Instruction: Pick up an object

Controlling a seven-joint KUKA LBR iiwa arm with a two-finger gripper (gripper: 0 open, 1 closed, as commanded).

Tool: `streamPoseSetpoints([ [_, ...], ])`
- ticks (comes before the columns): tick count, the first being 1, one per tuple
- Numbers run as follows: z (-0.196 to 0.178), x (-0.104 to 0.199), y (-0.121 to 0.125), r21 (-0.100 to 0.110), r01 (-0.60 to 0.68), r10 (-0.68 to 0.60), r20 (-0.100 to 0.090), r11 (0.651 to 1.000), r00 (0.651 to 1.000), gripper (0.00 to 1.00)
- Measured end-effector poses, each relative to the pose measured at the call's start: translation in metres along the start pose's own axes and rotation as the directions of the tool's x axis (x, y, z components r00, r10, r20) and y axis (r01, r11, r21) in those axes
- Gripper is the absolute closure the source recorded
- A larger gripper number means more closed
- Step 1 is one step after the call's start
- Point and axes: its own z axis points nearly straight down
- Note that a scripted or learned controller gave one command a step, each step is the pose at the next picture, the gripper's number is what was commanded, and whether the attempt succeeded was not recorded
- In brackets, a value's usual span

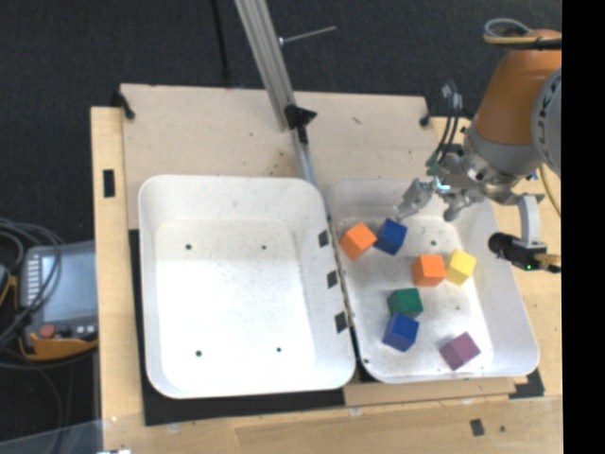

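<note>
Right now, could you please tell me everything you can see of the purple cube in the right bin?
The purple cube is a small, matte, solid-coloured block, possibly wood or foam. It rests on the floor of the right white bin, near that bin's front right corner, turned at an angle to the bin's walls. It lies apart from the other blocks; the nearest is a blue cube to its left. Nothing touches it but the bin floor.

White bins [236,282] seen as speckled matt plastic, bench [208,121] as pale bare wood, blocks [428,270] as matt, smooth-faced, mast [265,45] as ribbed metal.
</note>
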Motion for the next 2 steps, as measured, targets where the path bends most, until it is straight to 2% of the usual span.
streamPoseSetpoints([
  [1,-0.003,0.000,0.001,-0.005,0.001,-0.001,0.002,1.000,1.000,0.00],
  [2,0.059,-0.003,0.004,-0.001,-0.002,0.002,0.003,1.000,1.000,0.00],
])
